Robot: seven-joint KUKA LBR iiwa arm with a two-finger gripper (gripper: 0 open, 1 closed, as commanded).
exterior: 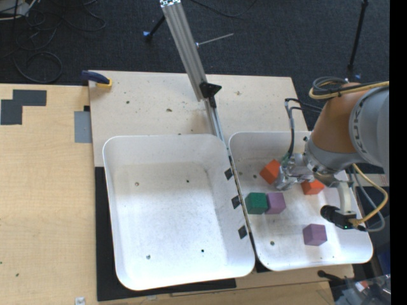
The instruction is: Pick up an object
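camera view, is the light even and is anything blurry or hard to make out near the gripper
Camera view: soft, even light on the left bin, with no strong glare; the whole picture is slightly soft; the gripper is a small, dim cluster beside the orange block, so its fingers cannot be made out.

Dark carpet floor (267, 24) strewn with cables (38, 37) behind a pale wooden bench (38, 189).

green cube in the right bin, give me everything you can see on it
The green cube is a small, matte, solid-looking block, dark green with plain faces. It sits flat on the floor of the right bin, close to the bin's left wall. Its right side meets a light purple cube, apparently touching. The gripper is above and to its right, apart from it.
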